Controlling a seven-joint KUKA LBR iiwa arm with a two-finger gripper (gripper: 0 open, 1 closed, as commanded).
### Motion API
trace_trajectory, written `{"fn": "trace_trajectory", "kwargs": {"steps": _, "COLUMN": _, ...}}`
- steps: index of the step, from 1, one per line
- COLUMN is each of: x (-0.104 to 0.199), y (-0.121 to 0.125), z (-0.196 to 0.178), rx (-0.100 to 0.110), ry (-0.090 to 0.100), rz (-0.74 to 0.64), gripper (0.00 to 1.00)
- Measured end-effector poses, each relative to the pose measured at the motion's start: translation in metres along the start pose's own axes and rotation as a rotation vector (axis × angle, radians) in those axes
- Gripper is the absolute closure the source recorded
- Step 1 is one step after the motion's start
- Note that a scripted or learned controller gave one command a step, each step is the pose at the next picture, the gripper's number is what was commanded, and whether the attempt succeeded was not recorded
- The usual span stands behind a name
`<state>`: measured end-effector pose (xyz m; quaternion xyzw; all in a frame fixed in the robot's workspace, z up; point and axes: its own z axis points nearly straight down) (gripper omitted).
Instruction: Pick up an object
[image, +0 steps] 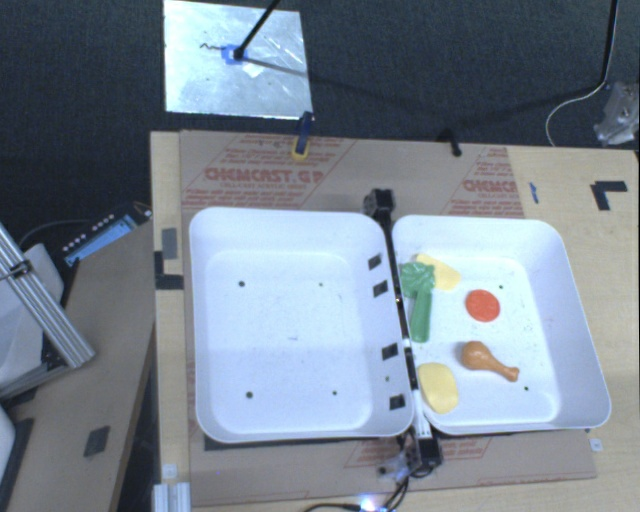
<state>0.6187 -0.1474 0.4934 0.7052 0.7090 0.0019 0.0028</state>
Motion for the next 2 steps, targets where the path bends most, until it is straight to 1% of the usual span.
{"fn": "trace_trajectory", "kwargs": {"steps": 1, "x": 0.048, "y": -0.014, "z": 0.209, "rx": 0.021, "ry": 0.005, "rz": -0.001, "gripper": 1.0}}
{"fn": "trace_trajectory", "kwargs": {"steps": 2, "x": 0.029, "y": -0.005, "z": 0.111, "rx": -0.006, "ry": -0.002, "rz": 0.003, "gripper": 1.0}}
